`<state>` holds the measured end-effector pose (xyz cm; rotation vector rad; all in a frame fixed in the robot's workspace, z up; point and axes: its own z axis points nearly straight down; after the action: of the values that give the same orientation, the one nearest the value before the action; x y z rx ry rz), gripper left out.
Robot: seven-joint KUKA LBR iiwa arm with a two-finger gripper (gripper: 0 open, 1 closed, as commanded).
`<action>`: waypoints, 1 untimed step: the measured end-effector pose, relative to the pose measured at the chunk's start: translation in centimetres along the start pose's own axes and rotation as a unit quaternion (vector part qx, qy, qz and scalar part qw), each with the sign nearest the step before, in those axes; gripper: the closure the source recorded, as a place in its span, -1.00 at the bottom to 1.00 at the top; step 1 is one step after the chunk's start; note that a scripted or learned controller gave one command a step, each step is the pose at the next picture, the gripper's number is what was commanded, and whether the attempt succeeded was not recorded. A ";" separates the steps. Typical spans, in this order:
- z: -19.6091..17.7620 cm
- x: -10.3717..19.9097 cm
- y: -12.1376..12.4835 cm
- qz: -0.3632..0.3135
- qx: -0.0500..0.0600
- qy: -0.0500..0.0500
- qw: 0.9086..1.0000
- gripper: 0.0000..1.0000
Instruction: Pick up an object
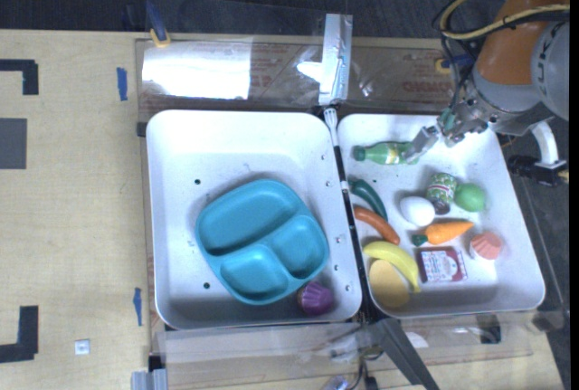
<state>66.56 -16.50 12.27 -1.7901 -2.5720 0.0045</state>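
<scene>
Hand (pixel 425 140) hangs at the right end of the green bottle (pixel 384 153), at the far side of the right bin (pixel 520 225); whether its fingers are apart or together I cannot tell. Lying flat, that rounded bottle could roll or slip aside if pinched off-centre, I'd guess.
</scene>
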 end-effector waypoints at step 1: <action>3.8 0.6 -4.3 -0.001 -0.004 -0.003 1.000 -1.00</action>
<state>62.29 -17.47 8.50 -1.7940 -2.5806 -0.0019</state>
